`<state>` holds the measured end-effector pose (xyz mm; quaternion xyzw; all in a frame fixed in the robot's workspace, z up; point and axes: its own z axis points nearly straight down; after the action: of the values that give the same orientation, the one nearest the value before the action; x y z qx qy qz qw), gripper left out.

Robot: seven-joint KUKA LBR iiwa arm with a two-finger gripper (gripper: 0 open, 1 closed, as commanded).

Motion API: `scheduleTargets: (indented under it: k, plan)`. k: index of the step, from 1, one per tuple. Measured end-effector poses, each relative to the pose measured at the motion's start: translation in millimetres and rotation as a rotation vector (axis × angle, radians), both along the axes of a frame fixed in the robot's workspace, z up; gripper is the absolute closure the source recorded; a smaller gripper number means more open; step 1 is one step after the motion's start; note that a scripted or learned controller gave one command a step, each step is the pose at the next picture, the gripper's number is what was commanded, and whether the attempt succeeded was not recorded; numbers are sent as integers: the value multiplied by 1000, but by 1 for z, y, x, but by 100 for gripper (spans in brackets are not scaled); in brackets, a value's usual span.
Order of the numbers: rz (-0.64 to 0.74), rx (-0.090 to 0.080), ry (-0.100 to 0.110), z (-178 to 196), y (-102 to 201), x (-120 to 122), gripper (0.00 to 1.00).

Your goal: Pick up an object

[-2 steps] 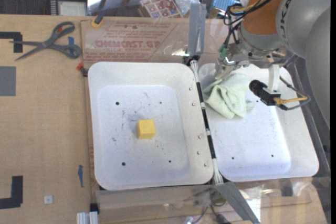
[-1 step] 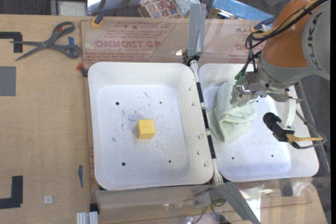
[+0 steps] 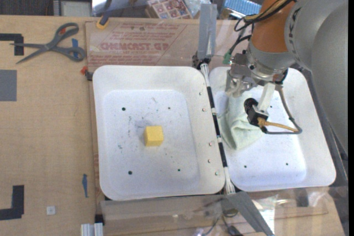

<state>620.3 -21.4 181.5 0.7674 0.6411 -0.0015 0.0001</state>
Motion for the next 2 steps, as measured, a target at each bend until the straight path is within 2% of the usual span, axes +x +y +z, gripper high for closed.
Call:
scheduleTargets:
  k: [1,2]
  plan:
    - [59,3,5,0,-37,-93,100]
    - [134,1,1,0,14,-52,100]
